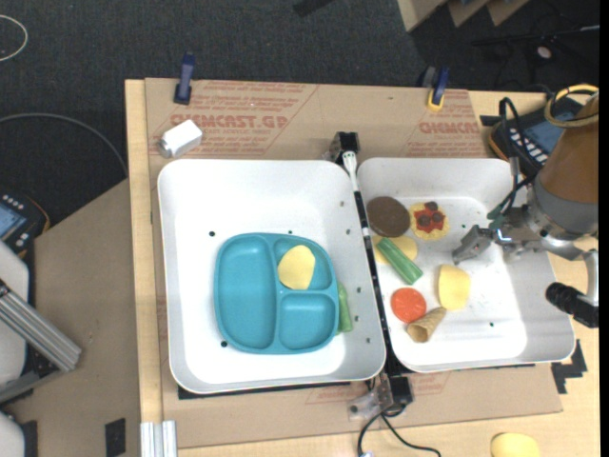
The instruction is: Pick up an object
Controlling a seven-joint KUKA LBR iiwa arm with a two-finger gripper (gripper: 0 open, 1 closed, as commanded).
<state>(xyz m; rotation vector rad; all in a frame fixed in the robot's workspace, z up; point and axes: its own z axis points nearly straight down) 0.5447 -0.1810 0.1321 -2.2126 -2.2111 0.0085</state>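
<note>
I see even, bright overhead light; the white bins (266, 188) look nearly washed out, with soft, short shadows. Focus is slightly soft throughout, and the dark floor (143, 17) loses detail.

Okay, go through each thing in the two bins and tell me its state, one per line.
blue tray: flat in left bin, holding a yellow piece
green stick: lying flat, right bin
brown disc: lying flat
red disc: lying flat
cone: on its side
yellow block: resting free
gripper: above right bin, holding nothing
</note>
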